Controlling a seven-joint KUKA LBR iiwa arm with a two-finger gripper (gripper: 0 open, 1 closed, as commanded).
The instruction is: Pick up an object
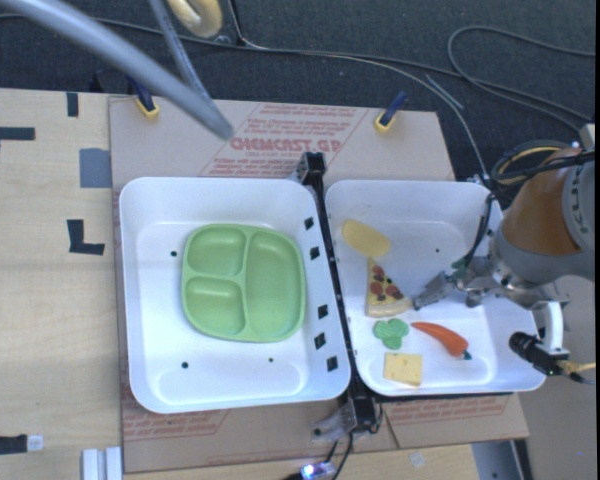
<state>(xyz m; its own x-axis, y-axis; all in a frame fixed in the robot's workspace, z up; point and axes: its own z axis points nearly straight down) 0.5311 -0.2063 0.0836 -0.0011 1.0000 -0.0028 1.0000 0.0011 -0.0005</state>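
The right bin [460,196] holds several toy foods. A pale yellow piece [365,238] lies at the back left, with a pizza slice [384,290] just in front of it. Nearer the front are a green round piece [390,332], a red pepper [443,338] and a yellow cheese block [403,369]. My gripper [448,293] hangs low in this bin, right of the pizza slice and just behind the red pepper. It is open, with nothing between its fingers. The orange band of the arm [540,218] rises at the bin's right wall.
The left bin [140,268] holds a green divided plate [245,281]. A black divider strip [325,268] runs between the bins. Cables cross the dark floor behind the bench, and a grey pole [110,43] slants across the top left.
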